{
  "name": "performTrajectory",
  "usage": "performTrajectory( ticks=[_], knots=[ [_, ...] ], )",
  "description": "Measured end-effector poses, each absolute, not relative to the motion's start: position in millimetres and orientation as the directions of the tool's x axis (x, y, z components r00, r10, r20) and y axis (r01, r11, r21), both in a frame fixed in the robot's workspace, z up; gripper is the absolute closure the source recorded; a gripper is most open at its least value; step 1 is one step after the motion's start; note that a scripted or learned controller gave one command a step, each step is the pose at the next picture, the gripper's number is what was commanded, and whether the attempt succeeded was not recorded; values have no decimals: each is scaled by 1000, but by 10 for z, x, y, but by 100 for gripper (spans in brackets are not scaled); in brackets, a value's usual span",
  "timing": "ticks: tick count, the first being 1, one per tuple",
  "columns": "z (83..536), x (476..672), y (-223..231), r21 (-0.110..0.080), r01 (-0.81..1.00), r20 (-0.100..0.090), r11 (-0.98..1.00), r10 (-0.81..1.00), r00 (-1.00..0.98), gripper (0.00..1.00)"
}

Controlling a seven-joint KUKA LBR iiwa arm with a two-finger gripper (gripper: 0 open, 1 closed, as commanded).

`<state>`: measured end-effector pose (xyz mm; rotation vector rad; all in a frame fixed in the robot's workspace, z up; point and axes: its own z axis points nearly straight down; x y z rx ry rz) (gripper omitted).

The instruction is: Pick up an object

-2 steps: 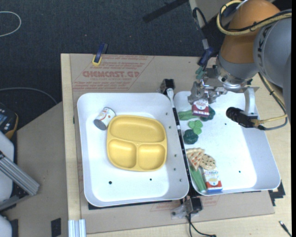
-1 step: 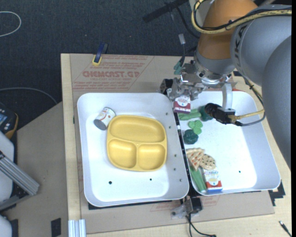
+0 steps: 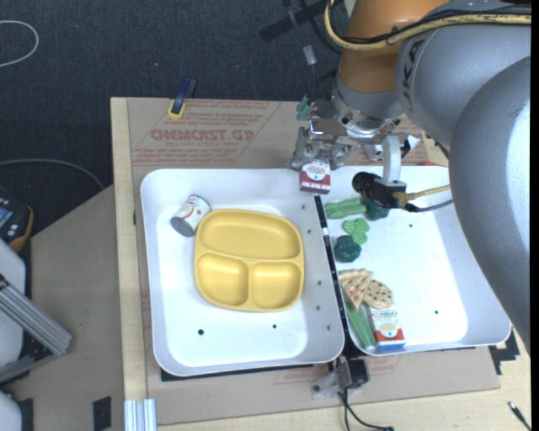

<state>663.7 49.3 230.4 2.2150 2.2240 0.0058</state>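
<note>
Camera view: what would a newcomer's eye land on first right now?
First the big yellow divided plate filling the middle of the left bin, with a small can lying at its upper left. Next the grey arm with its orange band coming in from the upper right, its gripper above a small red-and-white carton at the bins' far edge. Green toy food clusters along the right bin's left side.
</note>
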Motion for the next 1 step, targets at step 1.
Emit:
performTrajectory(
  ticks=[1],
  knots=[
    [2252,6637,486,-1,1000,-1,2,1000,-2,100]
  ],
)
